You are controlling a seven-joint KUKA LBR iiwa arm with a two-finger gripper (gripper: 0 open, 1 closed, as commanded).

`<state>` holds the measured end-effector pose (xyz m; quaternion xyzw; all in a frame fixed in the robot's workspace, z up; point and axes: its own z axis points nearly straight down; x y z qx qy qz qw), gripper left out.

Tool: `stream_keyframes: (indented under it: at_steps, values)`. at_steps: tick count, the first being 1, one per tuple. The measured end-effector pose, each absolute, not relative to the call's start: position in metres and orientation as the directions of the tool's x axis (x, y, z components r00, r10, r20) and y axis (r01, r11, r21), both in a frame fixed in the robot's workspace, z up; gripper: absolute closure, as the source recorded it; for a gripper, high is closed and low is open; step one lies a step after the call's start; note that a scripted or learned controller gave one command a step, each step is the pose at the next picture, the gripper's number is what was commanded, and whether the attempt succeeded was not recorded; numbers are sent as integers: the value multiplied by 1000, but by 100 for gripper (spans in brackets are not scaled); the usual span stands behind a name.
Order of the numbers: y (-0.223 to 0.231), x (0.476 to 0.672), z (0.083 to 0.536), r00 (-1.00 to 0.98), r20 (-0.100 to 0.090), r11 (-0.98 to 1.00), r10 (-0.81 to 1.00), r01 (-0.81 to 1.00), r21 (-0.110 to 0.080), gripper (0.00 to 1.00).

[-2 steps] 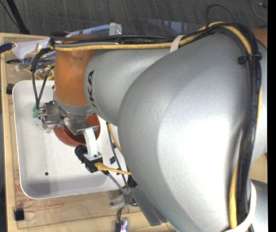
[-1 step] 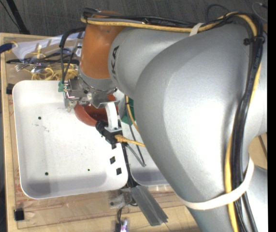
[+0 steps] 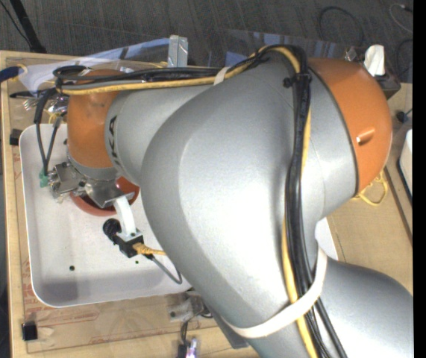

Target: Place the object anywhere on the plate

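**Q:** Camera view from above: what fills the frame?

**A:** My grey arm [image 3: 257, 200] sweeps in from the right and covers most of the frame. Its orange band [image 3: 89, 129] sits left of centre, over the white bin [image 3: 56, 274] at lower left.

**Q:** Where are the plate and the object?

**A:** A reddish-brown sliver, likely the plate [image 3: 93, 203], peeks out beneath my gripper [image 3: 74, 185]. I cannot make out the object, nor tell whether my gripper is open or closed.

**Q:** What could go wrong?

**A:** I judge that releasing off-centre could drop the object into the bin instead, since my wrist hides the plate's edges.
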<state>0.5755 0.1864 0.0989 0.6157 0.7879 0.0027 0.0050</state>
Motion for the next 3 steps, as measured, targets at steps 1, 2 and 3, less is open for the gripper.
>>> stream_keyframes:
  at_steps: [1, 2, 3]
  values:
    - [174, 602, 154, -436, 1, 436, 900, 900, -8, 100]
    - [129, 655, 200, -576, 3, 576, 817, 817, -6, 100]
    - [181, 625, 274, -714, 3, 714, 700, 700, -5, 100]
